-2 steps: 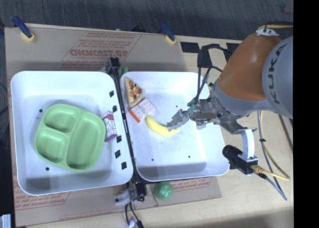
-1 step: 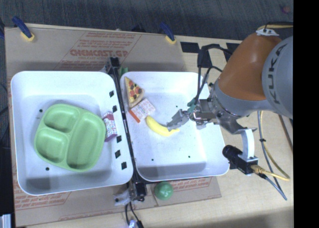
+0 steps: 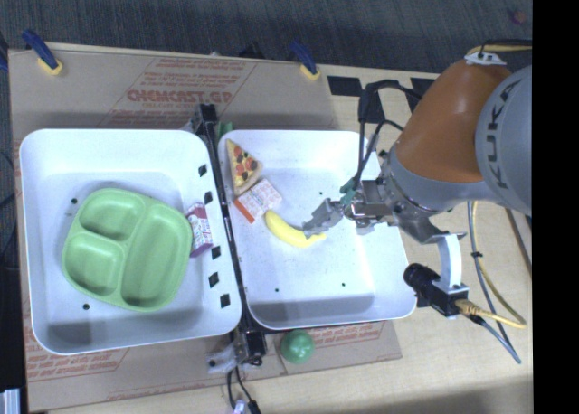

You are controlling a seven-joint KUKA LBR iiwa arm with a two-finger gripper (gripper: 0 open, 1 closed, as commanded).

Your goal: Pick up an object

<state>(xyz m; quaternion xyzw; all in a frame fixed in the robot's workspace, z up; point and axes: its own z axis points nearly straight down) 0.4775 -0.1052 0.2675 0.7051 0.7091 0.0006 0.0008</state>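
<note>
Banana (image 3: 289, 230) mid-bin, gripper (image 3: 318, 220) touching

Gripper (image 3: 318, 220): my fingers blur together at the banana (image 3: 291, 230); I cannot tell their gap or whether they touch it.
Banana: right tip hidden under my gripper.
Arm (image 3: 461, 132): cut off by the right edge.
Packet (image 3: 200, 227): print too small to read.
Card (image 3: 259, 198): markings too small to read.
</note>
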